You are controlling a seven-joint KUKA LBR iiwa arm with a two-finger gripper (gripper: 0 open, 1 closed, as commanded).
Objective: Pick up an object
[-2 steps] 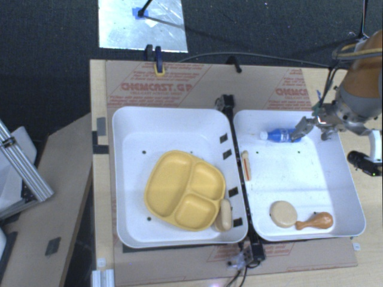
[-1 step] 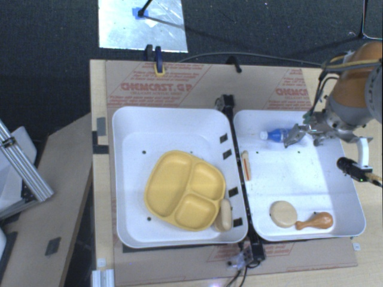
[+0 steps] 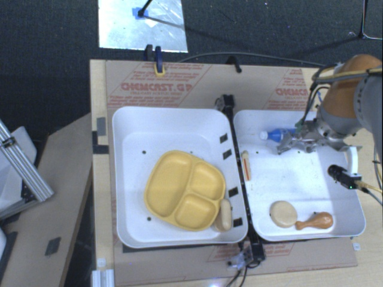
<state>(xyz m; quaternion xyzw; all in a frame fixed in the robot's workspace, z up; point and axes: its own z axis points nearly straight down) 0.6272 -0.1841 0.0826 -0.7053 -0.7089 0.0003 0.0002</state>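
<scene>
The table (image 3: 179,79) carries two white bins. The left bin (image 3: 137,130) holds a yellow tray (image 3: 179,190) with a small tan piece (image 3: 225,215) touching its right corner. In the right bin (image 3: 299,172) the arm (image 3: 350,100) reaches to the far side, its hand (image 3: 291,142) low and just beside a blue bottle (image 3: 276,135); I cannot tell how the hand is set. The bottle lies near the wall, so a grasp may slip or nudge it away. A wooden spoon (image 3: 298,216) and an orange pen (image 3: 246,165) lie apart.

Arm (image 3: 350,94) reaches from right, gripper (image 3: 289,143) low, wrist bent.
</scene>
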